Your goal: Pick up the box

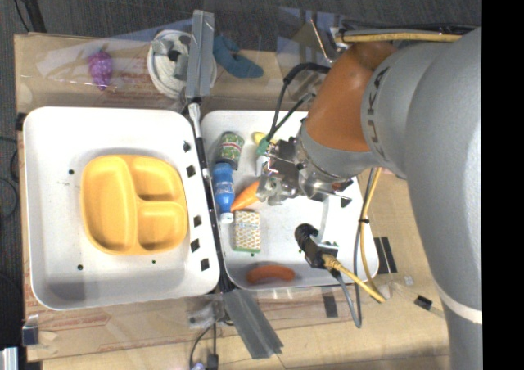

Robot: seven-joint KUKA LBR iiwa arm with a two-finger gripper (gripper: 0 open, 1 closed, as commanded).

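Item: box [246, 231], patterned, lying flat in the right bin [360, 262], between the carrot [245, 195] above and the sausage [271, 274] below. My pincer [274, 182] hangs just beside it over the carrot, probably lining up; I cannot tell its spread.

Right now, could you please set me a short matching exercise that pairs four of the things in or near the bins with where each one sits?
Things:
1. yellow plastic divided tray
2. small patterned cardboard box
3. reddish-brown sausage-shaped toy
4. purple toy

Places:
A. on the bench behind the left bin
B. at the near edge of the right bin
C. in the middle of the left bin
D. in the right bin, just below the blue plastic bottle

Pairs: 1-C, 2-D, 3-B, 4-A
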